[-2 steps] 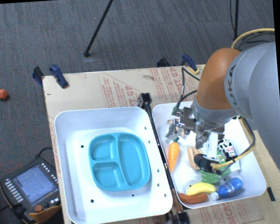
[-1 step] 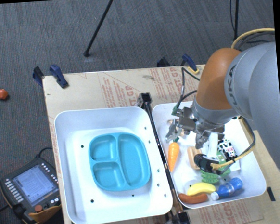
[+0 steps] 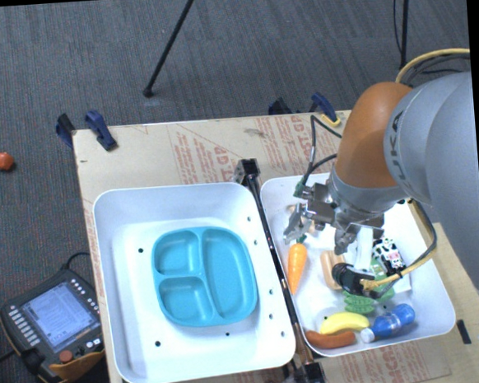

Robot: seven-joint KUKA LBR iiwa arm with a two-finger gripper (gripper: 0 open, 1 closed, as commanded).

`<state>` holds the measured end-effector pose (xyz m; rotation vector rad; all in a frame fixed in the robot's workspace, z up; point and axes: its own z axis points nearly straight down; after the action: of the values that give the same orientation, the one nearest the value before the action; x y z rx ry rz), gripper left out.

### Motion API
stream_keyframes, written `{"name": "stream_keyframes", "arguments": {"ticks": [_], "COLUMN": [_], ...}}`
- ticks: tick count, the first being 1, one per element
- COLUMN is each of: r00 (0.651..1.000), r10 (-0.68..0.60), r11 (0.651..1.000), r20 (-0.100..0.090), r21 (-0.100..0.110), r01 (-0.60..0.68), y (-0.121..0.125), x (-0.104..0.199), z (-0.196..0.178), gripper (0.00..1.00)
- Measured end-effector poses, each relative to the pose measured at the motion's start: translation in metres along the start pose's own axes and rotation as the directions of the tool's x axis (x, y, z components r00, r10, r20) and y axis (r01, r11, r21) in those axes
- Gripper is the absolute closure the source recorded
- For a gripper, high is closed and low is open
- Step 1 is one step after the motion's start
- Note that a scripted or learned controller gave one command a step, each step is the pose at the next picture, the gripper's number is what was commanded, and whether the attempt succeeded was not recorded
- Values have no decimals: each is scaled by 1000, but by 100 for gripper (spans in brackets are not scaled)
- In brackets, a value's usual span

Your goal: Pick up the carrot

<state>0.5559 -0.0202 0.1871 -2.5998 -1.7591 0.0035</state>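
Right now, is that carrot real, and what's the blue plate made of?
The carrot looks like a plastic toy: its orange is even and smooth, with a slight shine, though the view can't prove it. The blue plate also looks like plastic: one solid turquoise color, moulded into three compartments with rounded edges and a soft, matte-looking surface.

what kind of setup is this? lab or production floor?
Most likely a robotics lab. The board under the two white bins is held by clamps, a teach pendant lies on the carpet, and the right bin holds toy food such as the carrot.
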Motion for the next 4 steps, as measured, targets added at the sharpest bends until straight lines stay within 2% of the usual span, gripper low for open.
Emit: {"name": "stream_keyframes", "arguments": {"ticks": [1,2,3,4], "r00": [999,999,963,963], "r10": [-51,-49,270,269], "r11": [999,999,963,963], "r20": [0,-3,-1,0], "r21": [0,-2,-2,-1], "r01": [51,49,-270,-269], "y": [28,30,75,75], "x": [-57,-57,-21,-21], "z": [95,82,-1,0], "gripper": [0,100,100,0]}}
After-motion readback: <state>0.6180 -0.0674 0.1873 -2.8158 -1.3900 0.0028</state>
